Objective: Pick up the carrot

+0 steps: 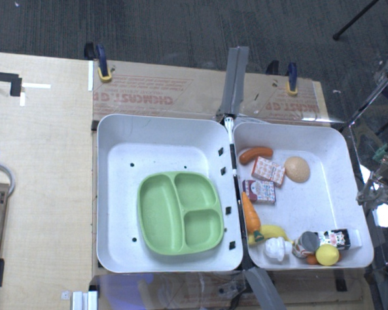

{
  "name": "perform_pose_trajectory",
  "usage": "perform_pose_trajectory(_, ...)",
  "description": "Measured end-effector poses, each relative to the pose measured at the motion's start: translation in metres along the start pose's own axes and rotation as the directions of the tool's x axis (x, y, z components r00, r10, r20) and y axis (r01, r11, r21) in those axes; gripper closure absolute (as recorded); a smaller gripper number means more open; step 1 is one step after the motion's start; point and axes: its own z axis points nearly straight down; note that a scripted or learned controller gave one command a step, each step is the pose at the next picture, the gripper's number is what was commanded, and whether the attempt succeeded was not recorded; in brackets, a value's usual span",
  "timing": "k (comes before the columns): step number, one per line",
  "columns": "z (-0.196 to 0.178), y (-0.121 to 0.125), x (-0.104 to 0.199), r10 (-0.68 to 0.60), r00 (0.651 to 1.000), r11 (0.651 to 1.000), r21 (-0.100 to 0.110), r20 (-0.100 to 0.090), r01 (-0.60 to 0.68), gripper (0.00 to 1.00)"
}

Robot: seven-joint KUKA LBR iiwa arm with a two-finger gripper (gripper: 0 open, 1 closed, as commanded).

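Observation:
The carrot (250, 213) is orange with a small green top at its near end. It lies lengthwise against the left wall of the right bin (338, 153). Its tip points toward a small printed carton (259, 191), which it almost touches. Its green end sits next to a yellow banana (272, 232).
The right bin also holds a red sausage (256, 153), a pink-patterned box (268, 170), a tan round roll (297, 169), a white item (275, 249), a can (305, 244), a lemon (327, 255) and a black carton (338, 238). A green divided plate (180, 212) lies in the left bin (114, 179).

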Motion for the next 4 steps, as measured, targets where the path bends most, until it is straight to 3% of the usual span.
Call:
perform_pose_trajectory(1,-0.008,0.000,0.000,-0.001,1.000,1.000,0.003,0.002,0.001,1.00)
perform_pose_trajectory(2,0.018,0.003,-0.006,-0.333,0.943,0.943,0.000,-0.001,0.333,1.00)
perform_pose_trajectory(3,-0.057,0.005,-0.008,-0.115,0.993,0.993,-0.002,0.001,0.115,1.00)
perform_pose_trajectory(4,0.002,-0.001,0.003,-0.445,0.895,0.895,-0.002,0.000,0.445,1.00)
